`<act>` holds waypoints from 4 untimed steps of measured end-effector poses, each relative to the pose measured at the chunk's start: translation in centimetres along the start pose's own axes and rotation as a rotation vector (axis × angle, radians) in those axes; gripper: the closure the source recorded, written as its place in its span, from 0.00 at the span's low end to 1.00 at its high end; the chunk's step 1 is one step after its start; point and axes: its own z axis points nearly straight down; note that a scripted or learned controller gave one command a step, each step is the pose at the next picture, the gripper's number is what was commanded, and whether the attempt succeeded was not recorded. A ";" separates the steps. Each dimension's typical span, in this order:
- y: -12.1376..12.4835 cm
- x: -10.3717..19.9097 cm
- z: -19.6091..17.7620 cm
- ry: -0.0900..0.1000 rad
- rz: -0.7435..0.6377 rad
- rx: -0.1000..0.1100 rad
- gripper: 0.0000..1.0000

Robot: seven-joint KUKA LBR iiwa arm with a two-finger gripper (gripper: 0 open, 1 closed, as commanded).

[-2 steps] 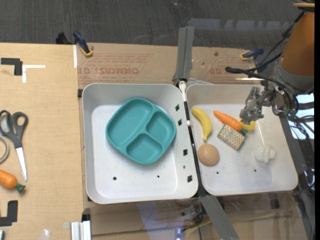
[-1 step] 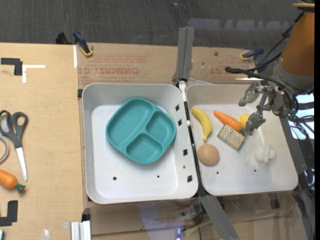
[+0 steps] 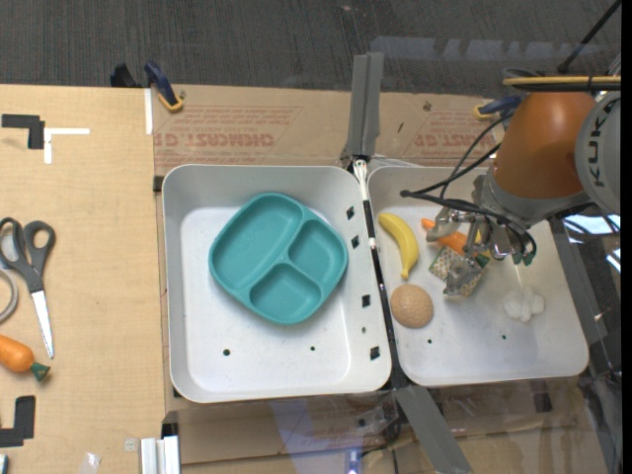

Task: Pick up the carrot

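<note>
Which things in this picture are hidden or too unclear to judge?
- Carrot in the right bin: mostly covered by the gripper; grasp unclear.
- Speckled object: blurred, identity unclear.
- Second carrot on the wooden bench: cut off by the left edge.
- White lump: too small to identify.

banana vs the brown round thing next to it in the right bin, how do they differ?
The banana is yellow; the round brown object is tan-brown. The banana is long and curved; the brown object is a squat ball. The banana lies farther from the camera, the brown object just below its lower tip. Both rest loose on the right bin floor, left of the gripper.
</note>
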 end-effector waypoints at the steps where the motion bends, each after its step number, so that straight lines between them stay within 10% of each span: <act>1: 0.8 -2.1 0.0 -0.003 0.127 0.000 0.00; 2: 0.8 -2.2 -1.1 -0.009 0.125 0.001 1.00; 3: 4.5 -4.5 -14.9 -0.002 -0.099 -0.001 1.00; 4: 2.0 11.4 -7.2 0.005 -0.145 -0.002 1.00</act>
